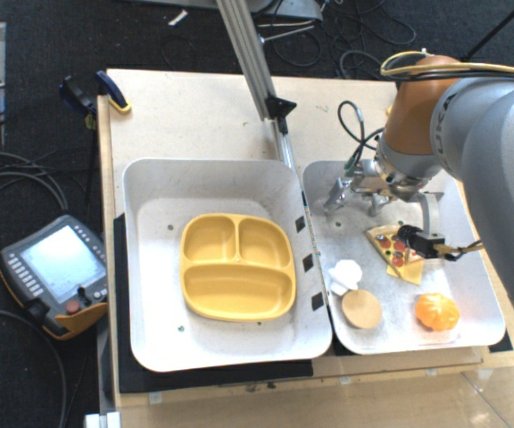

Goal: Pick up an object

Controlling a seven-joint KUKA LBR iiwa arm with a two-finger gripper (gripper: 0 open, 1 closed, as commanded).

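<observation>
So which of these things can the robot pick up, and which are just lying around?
For the job: yellow plate, pizza slice, orange, tan disc, white lump.
Just lying about: screen controller, floor cables, clamp.

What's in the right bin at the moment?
The right bin holds a pizza slice, an orange, a tan disc and a white lump. The gripper hangs over its far end. The arm covers its right side; anything under there is hidden.

One fixed camera looks down at a slant on the desk [194,105] and both bins [141,266], fairly near.
</observation>
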